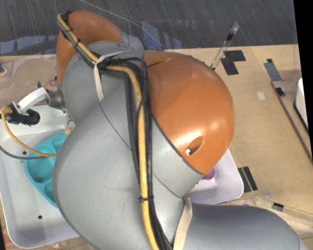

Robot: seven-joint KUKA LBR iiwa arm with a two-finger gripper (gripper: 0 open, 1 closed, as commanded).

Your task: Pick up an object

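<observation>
**Arm over the bins, gripper end hidden at the left bin's far edge**

Over the left bin (13,224) your arm (122,171) fills most of the view, grey links and orange joint cover (191,111) stacked above both bins, a cable bundle (141,151) running down its length. You can see a teal object (40,170) lying in the left bin, toward its middle, partly tucked under the arm's grey body. A white and black fitting (27,109) with a yellow cable sits at the bin's far edge; it may be part of the wrist. A small purple object (209,173) peeks out at the right bin's (226,184) near edge. The gripper's state cannot be told.
</observation>
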